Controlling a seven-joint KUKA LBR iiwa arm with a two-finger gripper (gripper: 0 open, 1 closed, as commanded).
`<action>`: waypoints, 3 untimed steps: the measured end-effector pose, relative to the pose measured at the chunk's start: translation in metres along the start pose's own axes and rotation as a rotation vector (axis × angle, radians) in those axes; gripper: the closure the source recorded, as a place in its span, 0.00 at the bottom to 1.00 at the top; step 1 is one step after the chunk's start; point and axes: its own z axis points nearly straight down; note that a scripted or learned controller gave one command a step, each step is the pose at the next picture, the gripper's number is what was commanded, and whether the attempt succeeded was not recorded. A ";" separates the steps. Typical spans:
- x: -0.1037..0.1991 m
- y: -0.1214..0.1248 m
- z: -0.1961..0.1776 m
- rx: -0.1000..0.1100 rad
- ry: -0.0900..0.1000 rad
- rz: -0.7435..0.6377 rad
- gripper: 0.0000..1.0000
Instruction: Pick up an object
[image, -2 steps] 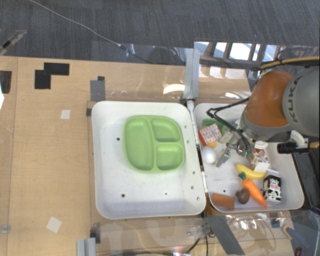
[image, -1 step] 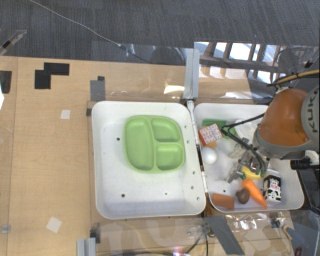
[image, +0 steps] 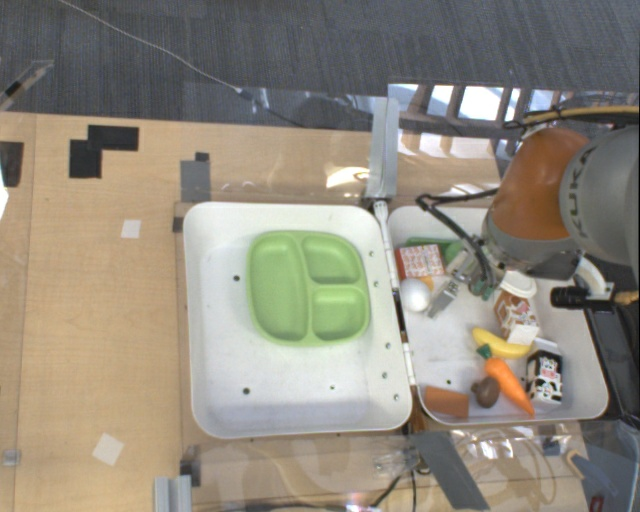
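Note:
My gripper (image: 447, 288) hangs low over the upper left part of the right bin (image: 590, 405), below the grey arm with its orange band (image: 535, 185). A white egg-shaped ball (image: 414, 296) lies just left of the gripper tip. A red and white box (image: 421, 261) sits just above and left of it. To the right stands a small white carton with a brown top (image: 517, 306). Nearer the front lie a yellow banana (image: 503, 346), an orange carrot (image: 511, 387), a brown ball (image: 486, 394), a brown block (image: 447, 402) and a cow-patterned carton (image: 545, 378).
The left bin (image: 210, 400) holds a green divided plate (image: 306, 287). The rims of the two bins meet along a ridge (image: 397, 310). The arm's body covers the right bin's upper right corner. Cables run along the bench's front edge (image: 450, 470).

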 end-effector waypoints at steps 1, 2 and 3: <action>0.024 -0.107 -0.002 0.005 -0.001 0.108 0.00; 0.079 -0.084 -0.004 -0.001 -0.006 0.233 0.00; 0.073 -0.082 -0.017 -0.009 -0.023 0.228 1.00</action>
